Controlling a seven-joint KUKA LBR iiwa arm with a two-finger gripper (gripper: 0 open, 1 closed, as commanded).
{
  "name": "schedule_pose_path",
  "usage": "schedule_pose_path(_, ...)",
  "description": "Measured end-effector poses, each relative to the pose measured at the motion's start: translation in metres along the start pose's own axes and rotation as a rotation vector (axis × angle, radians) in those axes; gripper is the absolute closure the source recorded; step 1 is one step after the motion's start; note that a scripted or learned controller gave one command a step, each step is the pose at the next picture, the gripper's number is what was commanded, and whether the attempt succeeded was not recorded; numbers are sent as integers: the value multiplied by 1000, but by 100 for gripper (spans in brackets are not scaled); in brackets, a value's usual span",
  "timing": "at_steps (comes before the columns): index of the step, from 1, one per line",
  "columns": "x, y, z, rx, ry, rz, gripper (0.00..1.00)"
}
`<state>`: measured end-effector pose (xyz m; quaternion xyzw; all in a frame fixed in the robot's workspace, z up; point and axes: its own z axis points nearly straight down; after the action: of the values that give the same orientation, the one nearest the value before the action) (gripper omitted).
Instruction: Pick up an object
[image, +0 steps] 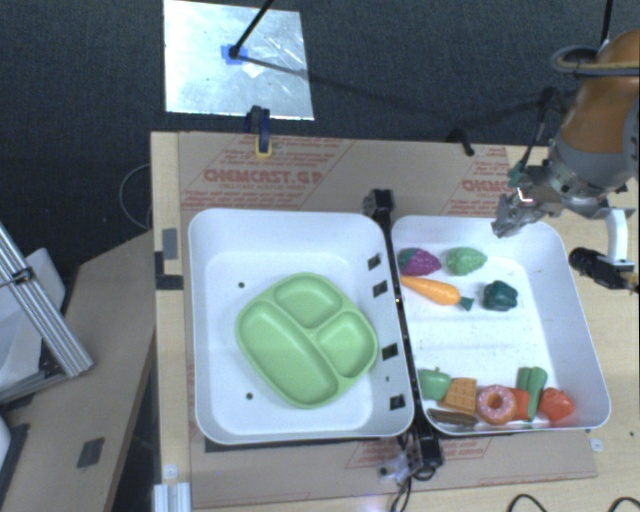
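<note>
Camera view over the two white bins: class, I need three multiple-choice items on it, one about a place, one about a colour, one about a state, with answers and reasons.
1. Where does the pale green three-compartment plastic plate lie?
A. in the left white bin
B. in the right white bin
C. on the bare bench

2. What colour is the long toy carrot?
A. purple
B. orange
C. blue

3. Where is the gripper?
A. pressing on the plate
B. above the right bin's far right corner
C. resting on the pink-iced toy doughnut

Answers
1: A, the plate sits inside the left white bin.
2: B, the carrot is orange with a small green tip.
3: B, the gripper hangs over the far corner of the right white bin, apart from the doughnut at the near edge.
</note>
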<state>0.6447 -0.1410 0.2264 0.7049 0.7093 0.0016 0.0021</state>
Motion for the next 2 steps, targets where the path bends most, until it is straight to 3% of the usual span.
schedule_pose_path(2,96,3,0,3,2,-3,100)
